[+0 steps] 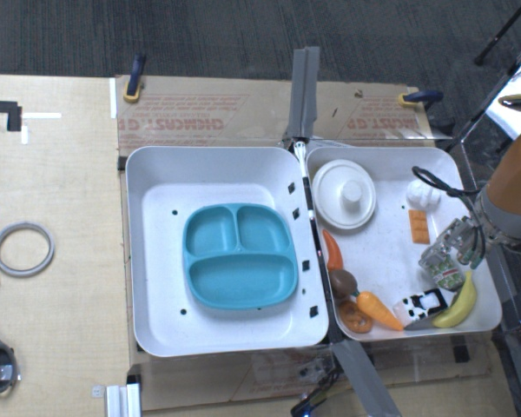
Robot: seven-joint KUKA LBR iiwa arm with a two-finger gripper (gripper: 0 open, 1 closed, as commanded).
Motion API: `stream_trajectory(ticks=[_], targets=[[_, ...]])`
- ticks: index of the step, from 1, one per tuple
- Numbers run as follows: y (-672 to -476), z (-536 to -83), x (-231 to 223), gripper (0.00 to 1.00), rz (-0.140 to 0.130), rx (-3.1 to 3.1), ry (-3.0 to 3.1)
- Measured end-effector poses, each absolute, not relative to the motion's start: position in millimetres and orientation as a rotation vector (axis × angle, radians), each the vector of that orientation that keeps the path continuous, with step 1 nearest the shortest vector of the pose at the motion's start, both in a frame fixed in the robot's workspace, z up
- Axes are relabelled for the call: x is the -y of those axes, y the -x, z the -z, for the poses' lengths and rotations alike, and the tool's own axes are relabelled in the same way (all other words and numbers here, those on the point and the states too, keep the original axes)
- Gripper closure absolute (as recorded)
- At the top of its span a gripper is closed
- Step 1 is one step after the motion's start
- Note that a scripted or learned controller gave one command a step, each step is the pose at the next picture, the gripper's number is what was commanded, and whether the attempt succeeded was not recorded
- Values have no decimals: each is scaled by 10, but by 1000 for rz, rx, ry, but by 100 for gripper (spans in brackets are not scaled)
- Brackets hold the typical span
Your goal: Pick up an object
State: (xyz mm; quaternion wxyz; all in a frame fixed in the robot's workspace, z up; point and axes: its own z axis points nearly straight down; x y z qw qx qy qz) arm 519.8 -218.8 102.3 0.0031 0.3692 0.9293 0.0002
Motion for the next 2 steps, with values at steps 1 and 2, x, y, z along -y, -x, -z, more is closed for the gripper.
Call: stream_trajectory(ticks=[1,2], targets=[[-4783,-1445,1646,100,0,-2785,-1454],[-4779,-1215,1068,100,0,-2723,-1570]])
